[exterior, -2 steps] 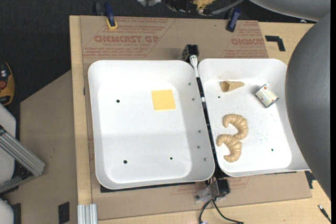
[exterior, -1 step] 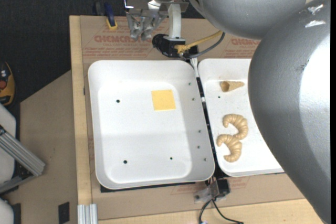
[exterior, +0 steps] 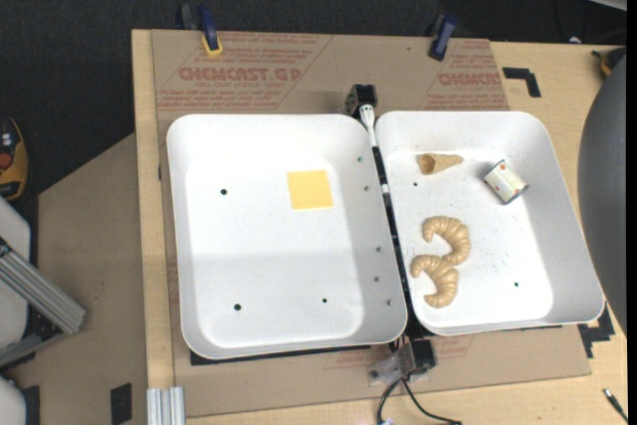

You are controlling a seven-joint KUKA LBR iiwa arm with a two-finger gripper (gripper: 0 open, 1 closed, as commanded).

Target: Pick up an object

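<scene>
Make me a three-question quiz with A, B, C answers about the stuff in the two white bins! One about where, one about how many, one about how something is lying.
1. Where is the yellow square?
A. left bin
B. right bin
C. on the cardboard

2. How many croissants are there?
A. one
B. two
C. four

3. How do the croissants lie?
A. far apart
B. close together
C. in separate bins

Answers:
1 A: the yellow square lies flat in the left bin.
2 B: two croissants sit in the right bin.
3 B: they lie one just below the other.
</scene>
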